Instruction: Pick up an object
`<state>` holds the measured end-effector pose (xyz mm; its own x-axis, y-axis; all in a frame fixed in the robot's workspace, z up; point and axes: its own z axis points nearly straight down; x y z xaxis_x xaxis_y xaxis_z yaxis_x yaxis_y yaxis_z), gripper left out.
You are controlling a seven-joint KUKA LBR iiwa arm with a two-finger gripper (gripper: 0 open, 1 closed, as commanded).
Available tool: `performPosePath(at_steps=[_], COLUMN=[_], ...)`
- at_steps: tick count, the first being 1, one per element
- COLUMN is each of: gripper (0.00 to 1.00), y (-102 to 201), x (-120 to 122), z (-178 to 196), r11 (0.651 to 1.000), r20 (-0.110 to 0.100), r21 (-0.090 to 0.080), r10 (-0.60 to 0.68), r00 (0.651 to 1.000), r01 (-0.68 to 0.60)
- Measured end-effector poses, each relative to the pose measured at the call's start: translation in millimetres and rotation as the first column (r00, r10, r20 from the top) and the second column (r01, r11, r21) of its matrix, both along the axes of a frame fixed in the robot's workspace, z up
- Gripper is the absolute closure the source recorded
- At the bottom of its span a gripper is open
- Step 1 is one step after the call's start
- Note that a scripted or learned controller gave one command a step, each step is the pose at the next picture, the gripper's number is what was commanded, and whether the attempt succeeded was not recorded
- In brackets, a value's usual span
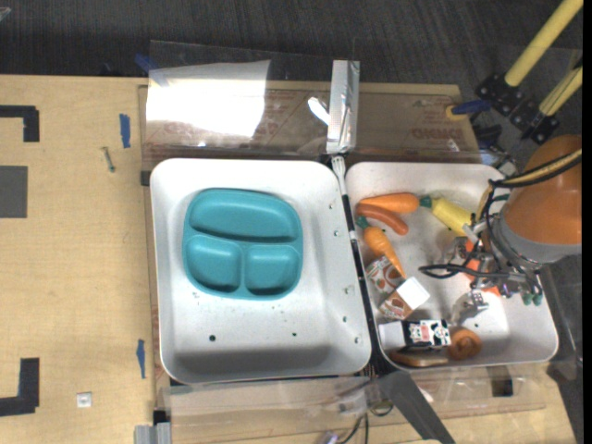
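The right bin (541, 340) holds several small things. An orange carrot (388, 208) lies at its back left, with a yellow piece (450, 215) beside it. A second orange piece (381, 247) lies lower along the left wall. Nearer the front are a white block (413, 295), a black-and-white carton (425, 333) and a brown ring (464, 342). My gripper (475, 296) reaches down into the right half of this bin, among cables, just above the brown ring and right of the white block. Nothing is visibly held.
The left bin (176, 340) carries a teal divided plate (243, 241). The arm's orange band (548, 213) hangs over the right bin's right edge. A clear sheet and metal strip (342, 109) stand behind the bins. Yellow poles (546, 35) rise at the back right.
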<state>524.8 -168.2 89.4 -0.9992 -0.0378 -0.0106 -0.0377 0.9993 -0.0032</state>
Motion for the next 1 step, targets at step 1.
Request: performPosePath(at_steps=[1], gripper=[0.00], y=[29.5], x=[29.6], z=[0.3], r11=[1.000], r20=[0.006], r21=[0.000], r10=[0.028], r00=[1.000], r01=[-0.028])
